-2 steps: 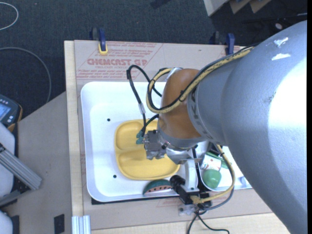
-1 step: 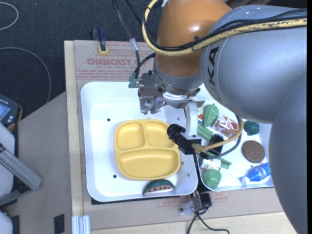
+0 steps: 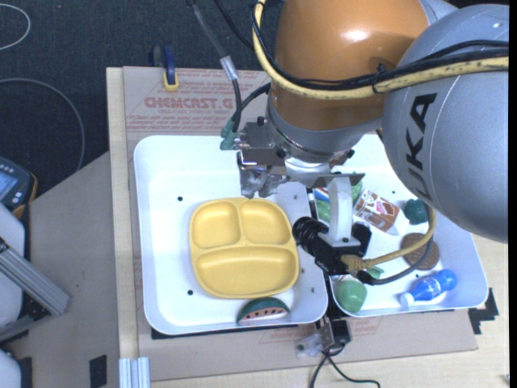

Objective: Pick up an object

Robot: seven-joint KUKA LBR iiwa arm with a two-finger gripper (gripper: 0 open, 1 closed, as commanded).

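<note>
Since the arm (image 3: 420, 95) reaches in from the right of the frame and hangs low over the middle, its bulk hides the jaws, so I cannot tell whether they are wide or narrow. The bench (image 3: 85, 217) carries two white bins. The left bin (image 3: 161, 217) holds a yellow divided plate (image 3: 242, 245) lying flat just below the wrist, likely the nearest target, and a watermelon slice (image 3: 263, 309) at its lower rim. The right bin (image 3: 468, 277) gathers smaller pieces, a blue bottle (image 3: 426, 287) among them
</note>
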